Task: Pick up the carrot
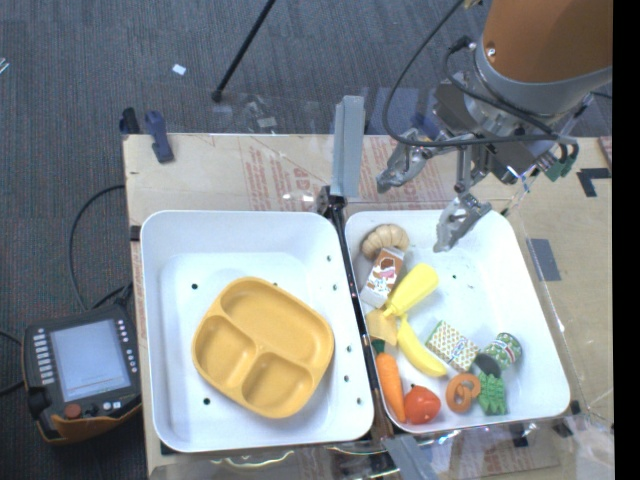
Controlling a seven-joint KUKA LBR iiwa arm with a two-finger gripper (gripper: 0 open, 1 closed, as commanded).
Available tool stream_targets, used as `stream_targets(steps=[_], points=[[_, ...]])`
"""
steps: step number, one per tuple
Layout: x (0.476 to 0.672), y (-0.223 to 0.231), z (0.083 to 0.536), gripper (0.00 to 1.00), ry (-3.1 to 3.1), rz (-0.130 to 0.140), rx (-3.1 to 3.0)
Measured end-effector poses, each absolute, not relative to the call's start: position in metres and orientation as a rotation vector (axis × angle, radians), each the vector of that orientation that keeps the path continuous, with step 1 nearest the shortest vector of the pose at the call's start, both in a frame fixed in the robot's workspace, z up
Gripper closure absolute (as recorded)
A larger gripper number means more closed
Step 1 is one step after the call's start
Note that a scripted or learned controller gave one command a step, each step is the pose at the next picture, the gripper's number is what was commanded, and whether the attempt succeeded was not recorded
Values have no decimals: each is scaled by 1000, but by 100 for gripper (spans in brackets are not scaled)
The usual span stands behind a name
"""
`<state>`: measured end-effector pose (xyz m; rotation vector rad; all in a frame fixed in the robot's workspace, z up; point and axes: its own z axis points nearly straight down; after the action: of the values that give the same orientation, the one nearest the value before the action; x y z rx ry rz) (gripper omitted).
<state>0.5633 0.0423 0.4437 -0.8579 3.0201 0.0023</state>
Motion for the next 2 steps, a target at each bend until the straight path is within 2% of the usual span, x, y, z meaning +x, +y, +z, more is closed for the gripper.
stream_targets(steps=[1, 2], points=[[501, -19, 452, 0, 2655, 3, -1675], [501, -20, 452, 0, 2656, 4, -1674]])
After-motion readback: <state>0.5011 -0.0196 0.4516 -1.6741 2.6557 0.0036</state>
